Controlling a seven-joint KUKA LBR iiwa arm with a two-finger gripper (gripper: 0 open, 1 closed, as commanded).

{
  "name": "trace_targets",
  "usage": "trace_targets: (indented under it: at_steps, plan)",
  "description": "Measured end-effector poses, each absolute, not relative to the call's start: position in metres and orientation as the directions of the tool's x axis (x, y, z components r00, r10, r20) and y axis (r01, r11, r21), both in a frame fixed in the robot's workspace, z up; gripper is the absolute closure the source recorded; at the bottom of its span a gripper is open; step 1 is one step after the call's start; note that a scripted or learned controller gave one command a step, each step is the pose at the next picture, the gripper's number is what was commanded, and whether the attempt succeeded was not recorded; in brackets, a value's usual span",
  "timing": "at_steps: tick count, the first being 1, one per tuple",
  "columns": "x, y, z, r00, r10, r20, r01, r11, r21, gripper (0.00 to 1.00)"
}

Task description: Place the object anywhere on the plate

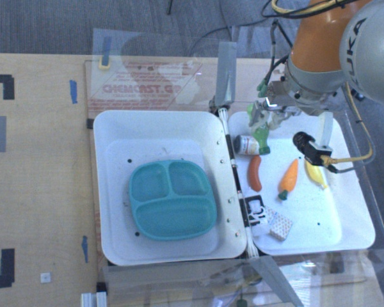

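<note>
From the overhead camera view, the teal plate (173,199) in the left bin (115,133) carries nothing, while the jaws (262,128) hover low over a small bottle (246,145) in the right bin (345,229), their opening impossible to tell, so the task looks barely begun.

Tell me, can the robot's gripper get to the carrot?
Probably yes. The carrot lies in the open in the right bin, nothing on top, and the gripper hangs close by, above a small bottle.
</note>
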State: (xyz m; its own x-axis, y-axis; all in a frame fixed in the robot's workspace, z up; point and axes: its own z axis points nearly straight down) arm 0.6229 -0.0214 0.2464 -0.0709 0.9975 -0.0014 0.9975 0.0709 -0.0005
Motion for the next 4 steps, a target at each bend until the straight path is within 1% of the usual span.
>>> trace_targets:
  at_steps: [1, 2, 3, 4]
  plan:
    - [0.618, 0.052, 0.185, -0.199, 0.98, 0.0, 0.98, 0.199, 0.0, 1.0]
    - [0.627, 0.099, 0.239, -0.038, 0.999, -0.001, 0.999, 0.038, 0.002, 1.0]
    - [0.596, 0.215, 0.24, -0.248, 0.969, 0.001, 0.969, 0.248, 0.001, 1.0]
    - [0.616, 0.152, 0.372, -0.055, 0.998, 0.0, 0.998, 0.055, 0.002, 1.0]
